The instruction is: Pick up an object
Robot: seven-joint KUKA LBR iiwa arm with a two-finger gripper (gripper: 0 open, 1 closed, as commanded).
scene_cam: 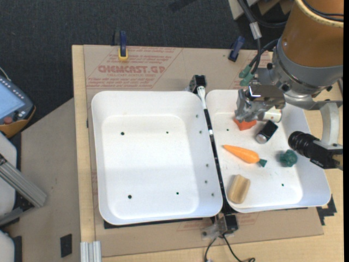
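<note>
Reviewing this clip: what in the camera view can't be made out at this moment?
- Pincer: whether it grips the orange-red block under it; its own body hides the contact.
- The block: partly covered by the pincer, so its shape is unclear.
- Small black-and-white cylinder: too small to identify.
- Arm: cut off by the top edge.

"CHEMCAST" in red print, brown board point(136, 67) behind the bins

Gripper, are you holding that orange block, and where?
It can't be told. The gripper is down right over the orange block, but the fingertips are hidden, so a hold isn't visible.
</note>
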